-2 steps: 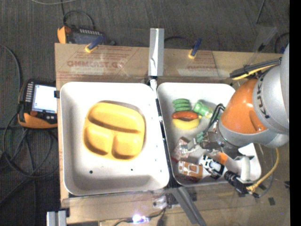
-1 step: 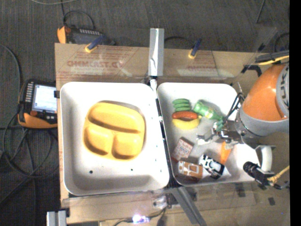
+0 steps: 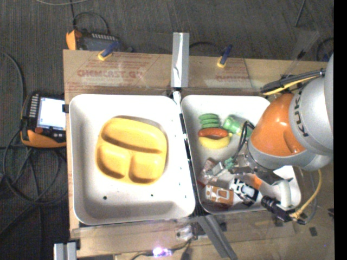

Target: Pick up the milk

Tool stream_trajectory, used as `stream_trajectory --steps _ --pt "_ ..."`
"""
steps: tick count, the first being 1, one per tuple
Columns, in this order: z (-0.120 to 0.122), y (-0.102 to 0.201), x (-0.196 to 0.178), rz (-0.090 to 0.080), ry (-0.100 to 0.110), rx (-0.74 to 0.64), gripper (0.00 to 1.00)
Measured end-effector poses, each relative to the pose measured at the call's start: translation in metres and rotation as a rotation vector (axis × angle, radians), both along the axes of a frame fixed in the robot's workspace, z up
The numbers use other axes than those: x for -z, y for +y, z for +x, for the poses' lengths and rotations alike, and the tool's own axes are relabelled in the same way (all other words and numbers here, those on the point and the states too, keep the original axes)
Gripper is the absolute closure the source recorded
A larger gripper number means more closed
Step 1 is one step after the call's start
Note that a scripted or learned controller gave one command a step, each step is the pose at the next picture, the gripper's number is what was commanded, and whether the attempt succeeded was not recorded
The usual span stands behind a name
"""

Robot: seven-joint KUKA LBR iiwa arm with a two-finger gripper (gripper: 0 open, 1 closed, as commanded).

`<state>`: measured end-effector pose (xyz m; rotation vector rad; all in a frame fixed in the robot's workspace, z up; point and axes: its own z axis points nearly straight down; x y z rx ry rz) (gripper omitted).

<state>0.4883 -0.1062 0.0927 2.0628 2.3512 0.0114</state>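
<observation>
Brown-and-white milk carton (image 3: 219,195) lies flat at six o'clock in the right bin (image 3: 191,145), just under the gripper (image 3: 223,169). Whether its jaws are parted, I can't tell. Probably light, stiff card: pinch across the narrow sides.

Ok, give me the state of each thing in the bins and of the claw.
Yellow tray: flat in the left bin.
Toy food pile: in the right bin.
Brown carton: lying flat, near edge.
Claw: low over the right bin, above the carton.
</observation>
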Motion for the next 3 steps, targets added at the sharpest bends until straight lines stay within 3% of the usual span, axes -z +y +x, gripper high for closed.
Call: stream_trajectory --steps 1,2,3 --pt "-0.004 -0.020 -0.002 0.005 0.013 0.206 0.00" --pt "-0.005 0.004 -0.076 0.003 0.019 0.157 0.00" --pt "0.001 0.006 -0.014 0.004 0.020 0.158 0.00"
